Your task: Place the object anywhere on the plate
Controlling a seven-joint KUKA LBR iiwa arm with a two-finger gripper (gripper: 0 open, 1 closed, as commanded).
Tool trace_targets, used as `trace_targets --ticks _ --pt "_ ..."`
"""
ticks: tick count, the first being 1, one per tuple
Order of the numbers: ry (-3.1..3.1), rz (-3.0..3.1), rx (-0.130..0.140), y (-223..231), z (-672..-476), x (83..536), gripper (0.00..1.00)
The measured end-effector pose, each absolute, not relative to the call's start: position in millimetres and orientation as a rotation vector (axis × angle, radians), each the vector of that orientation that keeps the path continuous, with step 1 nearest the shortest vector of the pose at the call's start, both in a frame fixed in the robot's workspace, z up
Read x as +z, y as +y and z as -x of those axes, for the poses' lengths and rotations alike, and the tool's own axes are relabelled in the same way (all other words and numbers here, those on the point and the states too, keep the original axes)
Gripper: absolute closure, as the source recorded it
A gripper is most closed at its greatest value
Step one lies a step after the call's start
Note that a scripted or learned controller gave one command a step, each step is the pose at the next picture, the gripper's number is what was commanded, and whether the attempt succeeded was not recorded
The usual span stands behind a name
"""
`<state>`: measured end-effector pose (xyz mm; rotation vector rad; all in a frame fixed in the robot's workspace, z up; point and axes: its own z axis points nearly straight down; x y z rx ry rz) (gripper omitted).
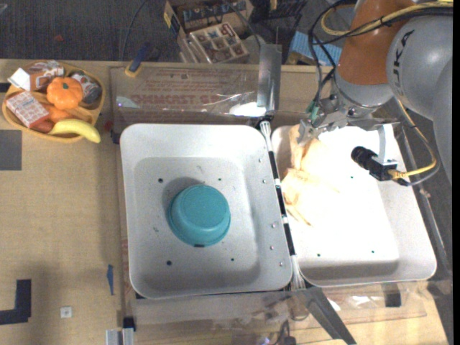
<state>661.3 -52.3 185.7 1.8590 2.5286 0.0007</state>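
Camera view showed a round teal plastic plate (200, 214) in the left white bin (144, 149). Right of the plate, pale overexposed objects (305, 185) lay beneath the gripper (316, 129), whose grip I could not tell. A good attempt would probably need a firm grasp before carrying leftward over the plate.

Teal round plastic plate (200, 215), plain and unpatterned, against the pale white of the shallow left bin (144, 164). Glaring white, washed out by light, across the shallow right bin (374, 250), with a pale peach-yellow blur of an object (302, 185) near its left wall. Grey on the bulky robot arm (424, 56), orange on its band (377, 13). Tan wood grain over the bench (57, 228). Bright orange pumpkin toy (65, 92) and yellow banana toy (75, 129) in a yellow-orange dish (14, 113).
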Motion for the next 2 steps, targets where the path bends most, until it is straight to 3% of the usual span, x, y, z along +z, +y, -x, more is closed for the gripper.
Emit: trace_targets --ticks 1,2 --pt "2.529 -1.857 0.002 -52.3 -662.5 225.9 1.0" --pt "2.849 -1.318 0.002 -8.9 -643.5 217.3 1.0"
